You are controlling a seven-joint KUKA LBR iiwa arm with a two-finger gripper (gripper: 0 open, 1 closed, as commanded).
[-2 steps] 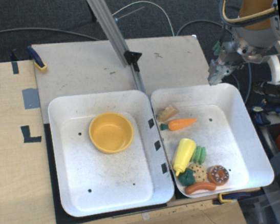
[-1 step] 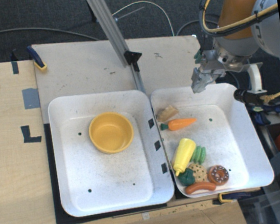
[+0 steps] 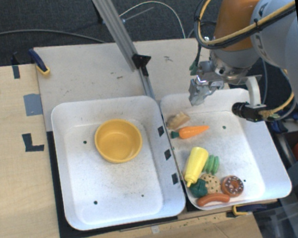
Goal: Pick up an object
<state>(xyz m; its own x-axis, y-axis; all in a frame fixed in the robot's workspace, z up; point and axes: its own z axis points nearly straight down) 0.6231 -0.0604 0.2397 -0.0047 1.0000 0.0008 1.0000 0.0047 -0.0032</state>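
While the grey arm with its orange band (image 3: 238,7) reaches in from the right, its two-finger gripper (image 3: 198,96) hangs above the far rim of the right-hand shallow white plastic bin (image 3: 263,149), and whether it is released or clenched cannot be told from this angle; nothing shows between its tips. Inside that bin, nearest the gripper, lies a small tan bread-like lump (image 3: 178,120), with an orange toy carrot (image 3: 193,131) just beside it toward the near side. Farther down the bin a yellow toy corn cob (image 3: 195,165) touches a green ribbed toy vegetable (image 3: 212,164), and beyond them sit a brown chocolate-chip cookie (image 3: 209,182), a frosted brown doughnut (image 3: 232,185) and a red sausage (image 3: 213,200) against the near wall. To the left of this bin, the second white bin (image 3: 79,169) holds a round yellow plastic bowl (image 3: 118,140), upright. Both bins rest on a pale wooden bench (image 3: 13,173) marked with dark tape strips, with dark carpet (image 3: 41,18) and black cables beyond its far edge.
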